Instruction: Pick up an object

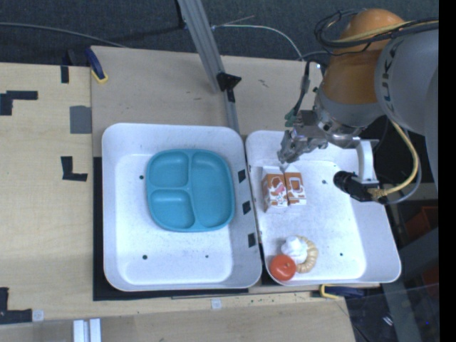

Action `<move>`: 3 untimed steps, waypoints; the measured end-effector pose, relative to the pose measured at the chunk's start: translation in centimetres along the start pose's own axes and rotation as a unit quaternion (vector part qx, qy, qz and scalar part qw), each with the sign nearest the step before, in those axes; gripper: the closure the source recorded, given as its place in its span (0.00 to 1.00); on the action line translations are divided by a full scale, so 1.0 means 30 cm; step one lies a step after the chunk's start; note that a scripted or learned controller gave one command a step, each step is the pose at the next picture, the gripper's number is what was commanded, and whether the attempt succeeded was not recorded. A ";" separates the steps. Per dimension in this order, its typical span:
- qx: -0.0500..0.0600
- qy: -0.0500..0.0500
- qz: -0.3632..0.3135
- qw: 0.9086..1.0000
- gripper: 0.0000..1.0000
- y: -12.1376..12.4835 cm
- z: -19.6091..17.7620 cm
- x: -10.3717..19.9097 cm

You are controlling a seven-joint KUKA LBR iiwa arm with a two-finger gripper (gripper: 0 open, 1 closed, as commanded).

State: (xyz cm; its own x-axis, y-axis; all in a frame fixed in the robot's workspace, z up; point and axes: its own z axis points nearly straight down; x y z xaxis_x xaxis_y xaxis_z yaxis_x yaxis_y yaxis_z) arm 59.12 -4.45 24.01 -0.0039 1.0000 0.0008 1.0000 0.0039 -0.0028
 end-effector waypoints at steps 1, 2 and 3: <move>0.001 0.000 -0.001 1.000 1.00 -0.069 0.043 0.170; 0.001 0.000 -0.001 1.000 1.00 -0.182 0.060 0.298; 0.000 0.001 -0.002 1.000 1.00 -0.226 0.037 0.459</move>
